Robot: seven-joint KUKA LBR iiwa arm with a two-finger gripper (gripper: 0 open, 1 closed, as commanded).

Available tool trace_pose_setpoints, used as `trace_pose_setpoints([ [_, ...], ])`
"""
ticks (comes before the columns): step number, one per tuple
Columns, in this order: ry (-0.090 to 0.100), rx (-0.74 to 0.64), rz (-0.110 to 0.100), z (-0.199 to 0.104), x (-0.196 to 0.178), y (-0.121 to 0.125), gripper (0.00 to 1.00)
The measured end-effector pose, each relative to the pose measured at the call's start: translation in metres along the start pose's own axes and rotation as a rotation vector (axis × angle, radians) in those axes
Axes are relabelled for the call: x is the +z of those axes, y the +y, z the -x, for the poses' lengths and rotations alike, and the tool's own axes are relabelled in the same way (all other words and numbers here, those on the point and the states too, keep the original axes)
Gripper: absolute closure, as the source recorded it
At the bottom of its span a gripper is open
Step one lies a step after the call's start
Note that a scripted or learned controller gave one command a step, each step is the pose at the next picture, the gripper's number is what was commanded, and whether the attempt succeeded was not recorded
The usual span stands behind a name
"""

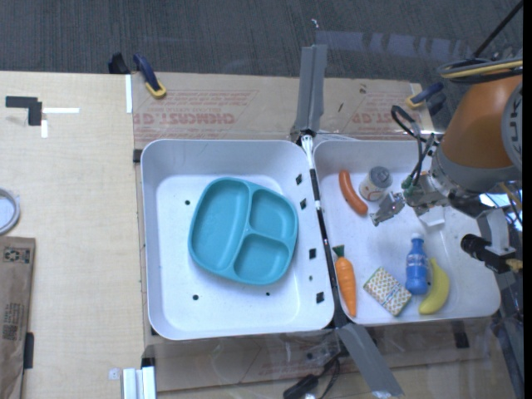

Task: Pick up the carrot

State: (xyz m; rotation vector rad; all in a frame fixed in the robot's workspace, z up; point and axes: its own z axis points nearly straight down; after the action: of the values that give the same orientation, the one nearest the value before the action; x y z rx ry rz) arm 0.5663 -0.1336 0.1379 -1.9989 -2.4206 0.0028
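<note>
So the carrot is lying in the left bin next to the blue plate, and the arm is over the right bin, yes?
Not quite. The camera view shows the carrot in the right bin, against its left wall, not in the left bin with the blue plate. The arm is indeed over the right bin.

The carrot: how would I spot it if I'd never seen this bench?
Look in the right-hand white bin, along its left wall near the front edge. The carrot lies there, orange and tapering to a point, with a green top; the hot dog farther back is reddish, blunt-ended and has no green.
</note>
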Motion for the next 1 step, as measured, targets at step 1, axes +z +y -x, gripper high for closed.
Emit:
trace_pose_setpoints([
  [1, -0.002, -0.152, 0.003, 0.0152, 0.0462, 0.0542, 0.0],
])
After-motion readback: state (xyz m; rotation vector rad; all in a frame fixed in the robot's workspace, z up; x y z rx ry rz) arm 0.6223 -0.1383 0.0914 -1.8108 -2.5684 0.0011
